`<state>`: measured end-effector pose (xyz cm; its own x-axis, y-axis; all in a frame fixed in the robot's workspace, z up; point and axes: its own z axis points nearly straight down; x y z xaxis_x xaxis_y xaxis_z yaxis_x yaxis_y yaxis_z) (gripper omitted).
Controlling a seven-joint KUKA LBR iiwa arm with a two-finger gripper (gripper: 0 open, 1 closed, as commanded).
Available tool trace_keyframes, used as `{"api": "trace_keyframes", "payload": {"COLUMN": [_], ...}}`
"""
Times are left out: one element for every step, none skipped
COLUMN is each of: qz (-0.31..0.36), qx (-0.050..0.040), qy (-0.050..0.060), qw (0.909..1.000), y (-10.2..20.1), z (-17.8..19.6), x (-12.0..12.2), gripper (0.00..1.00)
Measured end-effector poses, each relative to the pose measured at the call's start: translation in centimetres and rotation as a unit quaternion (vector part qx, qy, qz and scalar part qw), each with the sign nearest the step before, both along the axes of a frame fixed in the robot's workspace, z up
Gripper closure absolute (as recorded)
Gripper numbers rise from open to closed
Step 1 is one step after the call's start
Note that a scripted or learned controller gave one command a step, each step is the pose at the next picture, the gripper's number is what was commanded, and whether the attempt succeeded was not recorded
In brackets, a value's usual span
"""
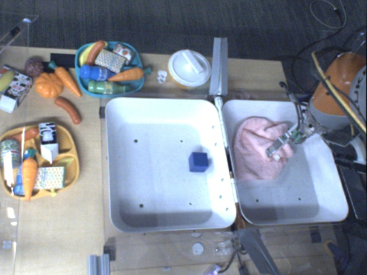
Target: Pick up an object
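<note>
A crumpled pink cloth (256, 147) lies in the left half of the right bin (298, 202). A small blue cube (199, 161) sits near the middle of the left bin (143, 188). My gripper (279, 148) reaches in from the right and rests at the cloth's right edge, its metal fingers touching or just over the fabric. The grey arm with its orange band (338, 90) hangs over the bin's upper right corner.
Left of the bins, the bench holds a blue bowl (109, 67) of toy food, a yellow plate (40, 162) of toys, and loose toy carrots and sausage. A white lidded cup (189, 67) stands behind the left bin. Cables run at the right.
</note>
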<state>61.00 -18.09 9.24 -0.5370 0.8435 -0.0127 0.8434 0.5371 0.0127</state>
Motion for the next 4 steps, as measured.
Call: {"api": "trace_keyframes", "payload": {"qz": [0.072,0.081,-0.076,-0.075], "qx": [0.0005,-0.0018,0.0025,0.0034], "qy": [0.005,0.000,0.004,0.002], "qw": [0.9974,0.9967,0.9971,0.9972], "y": [3.9,4.5,7.0,7.2], "z": [0.7,0.0,0.2,1.2], "x": [0.3,0.0,-4.5,-4.3], "gripper": [0.00,0.00,0.00,1.00]}}
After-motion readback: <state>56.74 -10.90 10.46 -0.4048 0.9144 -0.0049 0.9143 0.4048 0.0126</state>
